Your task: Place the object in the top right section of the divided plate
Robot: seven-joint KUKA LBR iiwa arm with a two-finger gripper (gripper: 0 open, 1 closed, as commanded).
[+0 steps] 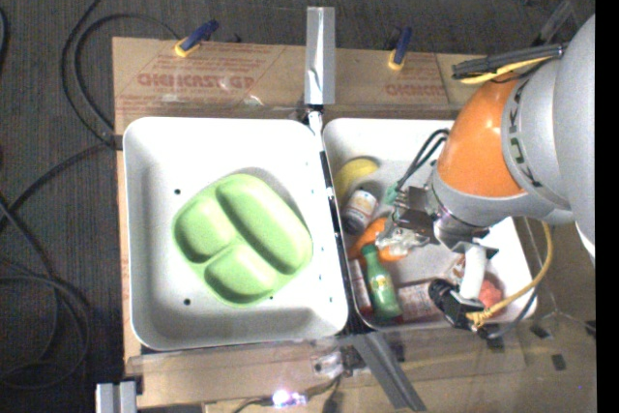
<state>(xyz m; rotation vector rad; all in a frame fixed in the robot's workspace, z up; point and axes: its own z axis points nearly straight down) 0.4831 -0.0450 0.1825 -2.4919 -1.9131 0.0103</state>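
A grey KUKA arm, its orange band bearing part of a dark maker's name too foreshortened to read in full, reaches in from the right over the right bin on a cardboard-covered desk. The cardboard carries faded red printing, seen upside down along its far edge and not legible from this angle; two clamps, one blue and yellow and one yellow, pin it down. In the left bin sits the green divided plate, three-sectioned and tilted, with all of its hollows bare. The right bin holds a jumble of goods pressed against its left wall: a yellow round object, a small labelled jar, an orange item, a green bottle lying lengthwise, and a dark-labelled container beside it; none of the labels can be read at this size. The gripper hangs low among these, just beside the orange item, and whether its fingers are spread or closing on anything cannot be told. A red-and-white object lies near the bin's right side by a yellow cable.
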